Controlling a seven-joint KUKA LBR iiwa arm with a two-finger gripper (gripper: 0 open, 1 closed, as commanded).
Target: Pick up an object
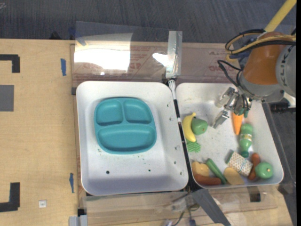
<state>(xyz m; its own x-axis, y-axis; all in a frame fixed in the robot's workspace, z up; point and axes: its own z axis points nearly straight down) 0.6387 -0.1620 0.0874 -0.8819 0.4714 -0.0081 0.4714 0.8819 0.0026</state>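
Note:
My gripper [225, 110] hangs over the upper part of the right bin [202, 98], below the arm's orange band. Its two silver fingers [220, 121] stand open with bare bin floor between them. An orange carrot [237, 122] lies just to its right, close to the fingers but apart from them. A yellow banana [189, 127] and a small green apple [200, 126] lie to its left by the bin's left wall. Below the carrot sits a green and white vegetable [245, 138].
Along the right bin's front lie a checkered packet [239, 164], a green apple [264, 169], a cucumber [216, 170], a potato [199, 167] and a red sausage [207, 180]. The left bin [89, 98] holds a teal divided plate [125, 125]. A clear panel [122, 55] stands behind.

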